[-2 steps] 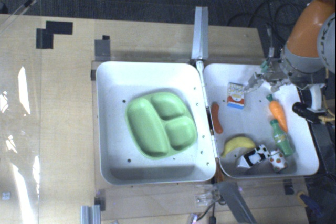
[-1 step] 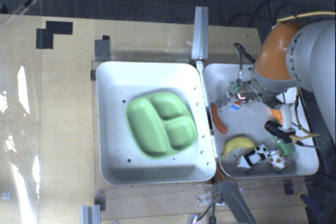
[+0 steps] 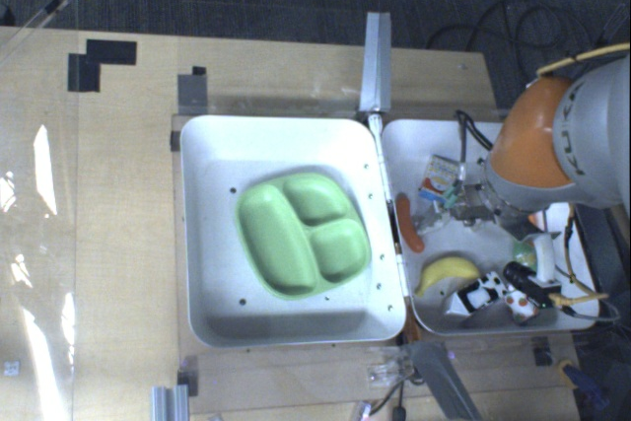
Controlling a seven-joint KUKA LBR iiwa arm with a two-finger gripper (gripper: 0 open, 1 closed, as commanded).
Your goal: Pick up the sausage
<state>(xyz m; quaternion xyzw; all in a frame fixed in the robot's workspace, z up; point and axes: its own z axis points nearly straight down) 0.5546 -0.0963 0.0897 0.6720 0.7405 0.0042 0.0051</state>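
The sausage [image 3: 407, 223] is a small reddish-brown link lying lengthwise against the left wall of the right bin [image 3: 426, 140]. My gripper [image 3: 455, 203] hangs low inside that bin, a short way to the right of the sausage and apart from it. The grey arm with its orange band [image 3: 527, 149] reaches in from the right and covers the bin's right part. Nothing can be made out held in the gripper.
A yellow banana [image 3: 448, 271] lies just below the gripper, with a black-and-white toy [image 3: 483, 295] and other small items near the bin's front right. A small colourful packet [image 3: 440, 175] sits above the gripper. The left bin [image 3: 207, 242] holds a green divided plate [image 3: 301, 234].
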